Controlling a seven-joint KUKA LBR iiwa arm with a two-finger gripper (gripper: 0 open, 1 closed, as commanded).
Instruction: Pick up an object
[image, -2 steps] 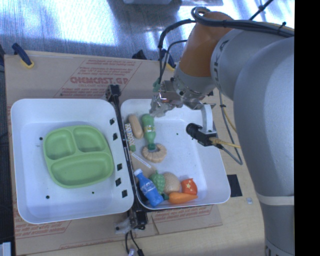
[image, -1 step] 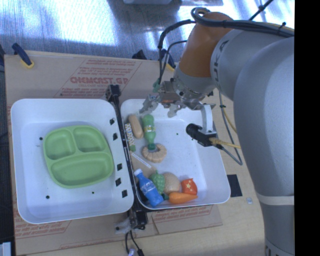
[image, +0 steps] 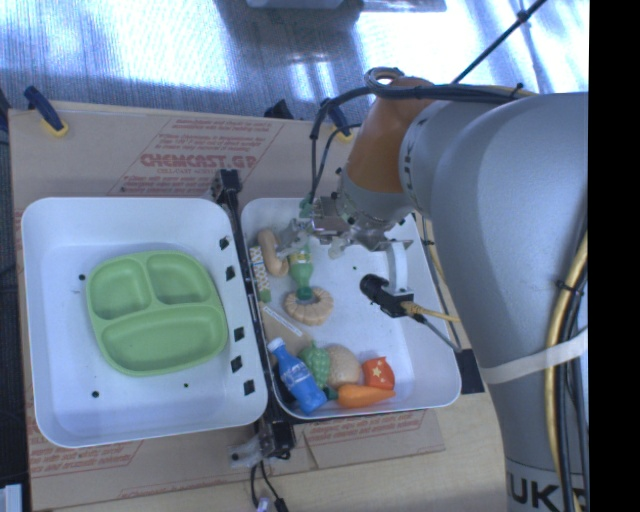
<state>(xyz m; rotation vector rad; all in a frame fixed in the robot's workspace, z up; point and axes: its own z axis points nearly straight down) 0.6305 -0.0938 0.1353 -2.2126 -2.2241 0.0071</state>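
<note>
The grey arm's hand (image: 318, 225) is hanging over the far part of the right shallow white bin (image: 440, 372); whether it is gripping anything cannot be told. Just below it, a green-topped beige ring-shaped toy (image: 306, 298) is standing in that bin.

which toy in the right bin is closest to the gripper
The tan bread-roll toy by the bin's left wall sits nearest the gripper; the blue bottle and orange carrot lie at the near end.
</note>
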